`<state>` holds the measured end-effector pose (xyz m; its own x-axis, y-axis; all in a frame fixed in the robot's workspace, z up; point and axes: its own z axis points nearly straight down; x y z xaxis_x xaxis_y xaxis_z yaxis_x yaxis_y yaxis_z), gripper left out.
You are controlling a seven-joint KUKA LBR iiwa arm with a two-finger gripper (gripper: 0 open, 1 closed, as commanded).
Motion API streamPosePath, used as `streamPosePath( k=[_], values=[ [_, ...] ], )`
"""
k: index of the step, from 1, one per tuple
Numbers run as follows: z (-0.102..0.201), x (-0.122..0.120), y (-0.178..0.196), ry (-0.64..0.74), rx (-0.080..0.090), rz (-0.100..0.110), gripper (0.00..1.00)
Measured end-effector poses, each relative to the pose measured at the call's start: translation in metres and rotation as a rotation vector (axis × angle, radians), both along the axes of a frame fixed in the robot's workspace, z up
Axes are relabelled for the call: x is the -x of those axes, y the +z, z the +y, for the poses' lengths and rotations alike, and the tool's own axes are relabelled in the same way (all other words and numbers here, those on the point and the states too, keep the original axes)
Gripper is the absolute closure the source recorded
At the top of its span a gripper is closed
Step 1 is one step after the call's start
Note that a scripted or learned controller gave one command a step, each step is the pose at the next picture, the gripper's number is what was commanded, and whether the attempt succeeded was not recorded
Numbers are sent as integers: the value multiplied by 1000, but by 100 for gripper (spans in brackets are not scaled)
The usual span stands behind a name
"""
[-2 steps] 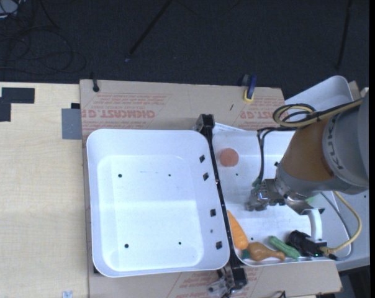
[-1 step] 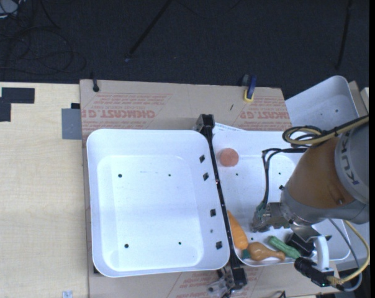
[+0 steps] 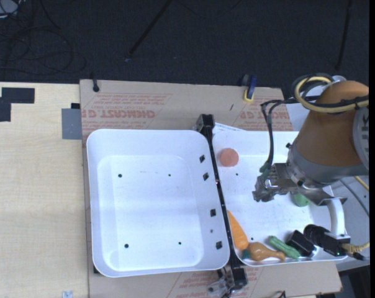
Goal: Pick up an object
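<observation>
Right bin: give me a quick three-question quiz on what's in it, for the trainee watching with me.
1. True or false: the pink ball touches the orange carrot.
2. The gripper is above: A) the right bin, B) the left bin, C) the cardboard.
3. What colour is the long thing just right of the tan gourd toy?
Key: 1 false, they lie well apart. 2 A. 3 green.

Glossy white plastic bins (image 3: 107, 166), matt brown cardboard (image 3: 175, 104), pale wood bench (image 3: 32, 197)
</observation>
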<state>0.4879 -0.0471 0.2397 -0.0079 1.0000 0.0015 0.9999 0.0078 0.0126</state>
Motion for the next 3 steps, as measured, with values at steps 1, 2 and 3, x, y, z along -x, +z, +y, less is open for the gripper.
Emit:
streamPosePath(
  k=[1, 2, 3],
  values=[
    [-43, 16, -122, -13, 1, 26, 100],
    [44, 0, -49, 0, -1, 10, 100],
    [67, -59, 83, -3, 1, -2, 100]
  ],
)
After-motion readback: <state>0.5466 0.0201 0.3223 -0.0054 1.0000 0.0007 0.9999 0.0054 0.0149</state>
